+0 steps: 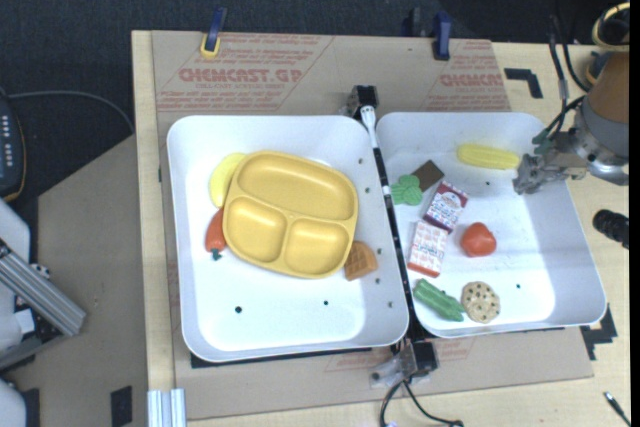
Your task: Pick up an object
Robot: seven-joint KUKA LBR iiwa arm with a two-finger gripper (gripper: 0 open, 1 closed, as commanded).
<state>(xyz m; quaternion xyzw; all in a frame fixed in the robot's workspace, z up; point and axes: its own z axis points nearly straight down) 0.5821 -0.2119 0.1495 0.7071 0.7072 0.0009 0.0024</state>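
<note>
Camera view: looking down at a slant on both bins, arm coming in from the right.
Gripper point(530, 177): sitting over the upper right part of the right bin point(575, 245), pointing left. Honestly can't tell how far apart its tips are, it's just a dark grey lump from here, and nothing shows between them.
Closest thing: the yellow corn point(487, 156), lying flat just left of the tips and a touch higher in frame. Near, but whether it touches them I can't say.
Next out: red tomato point(479, 239), below and left of the gripper, clearly apart from it.
Middle of right bin: two red-and-white packets point(437, 227) one below the other, a brown block point(429, 174) and a green leafy piece point(406, 189) by the divider.
Bottom of right bin: cookie point(481, 301) with a green pepper point(437, 300) just beside it.
Left bin point(300, 325): a yellow divided plate point(290, 213) in the middle, something yellow point(224, 177) poking out at its top left, a red-orange pepper point(215, 233) at its left edge, a waffle piece point(360, 261) at its lower right.
Arm point(610, 105): orange band, up at the right edge.
</note>
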